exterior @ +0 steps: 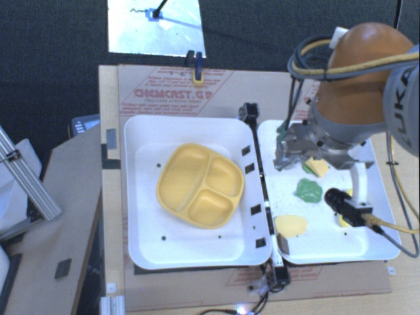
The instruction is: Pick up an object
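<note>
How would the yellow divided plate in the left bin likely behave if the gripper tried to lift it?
The yellow divided plate looks like rigid moulded plastic, so probably stiff and light. It lies flat and wide, so unlikely to roll or tip. Its smooth, low rim may slip from a two-finger pinch.

Right bin (328, 253), my side: green crumpled piece (308, 190) lies mid-floor; pale yellow flat piece (290, 226) near its front-left corner; yellow wedge (317, 168) just behind the green one.

I see the bench (110, 195) carrying printed cardboard (174, 94), with two white bins (141, 241) side by side on top.
</note>
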`<state>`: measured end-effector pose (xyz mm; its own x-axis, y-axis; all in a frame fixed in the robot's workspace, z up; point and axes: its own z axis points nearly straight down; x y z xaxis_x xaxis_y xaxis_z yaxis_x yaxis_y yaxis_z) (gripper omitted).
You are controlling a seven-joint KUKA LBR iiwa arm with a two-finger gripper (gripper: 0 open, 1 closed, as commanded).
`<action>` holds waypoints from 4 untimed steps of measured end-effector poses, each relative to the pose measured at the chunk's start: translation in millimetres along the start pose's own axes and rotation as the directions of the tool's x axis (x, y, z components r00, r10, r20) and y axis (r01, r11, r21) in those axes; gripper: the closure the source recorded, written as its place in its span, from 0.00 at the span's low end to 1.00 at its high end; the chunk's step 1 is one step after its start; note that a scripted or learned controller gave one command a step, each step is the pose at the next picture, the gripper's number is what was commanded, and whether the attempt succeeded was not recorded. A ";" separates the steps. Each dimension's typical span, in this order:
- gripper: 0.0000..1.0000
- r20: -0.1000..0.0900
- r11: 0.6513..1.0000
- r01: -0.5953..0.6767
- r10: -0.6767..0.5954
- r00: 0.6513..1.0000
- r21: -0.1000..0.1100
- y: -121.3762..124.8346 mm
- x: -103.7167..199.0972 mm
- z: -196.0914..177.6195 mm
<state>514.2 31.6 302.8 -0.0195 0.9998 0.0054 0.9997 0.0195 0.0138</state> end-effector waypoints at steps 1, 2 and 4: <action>1.00 0.000 1.000 -0.009 0.009 1.000 -0.007 -7.9 58.2 -199.0; 1.00 0.005 1.000 -0.013 0.013 1.000 0.005 47.0 70.9 -233.7; 1.00 0.001 1.000 -0.001 0.001 1.000 0.012 -13.6 195.6 -231.0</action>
<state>493.6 225.6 534.6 -0.0185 0.9998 0.0041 0.9998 0.0185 0.0018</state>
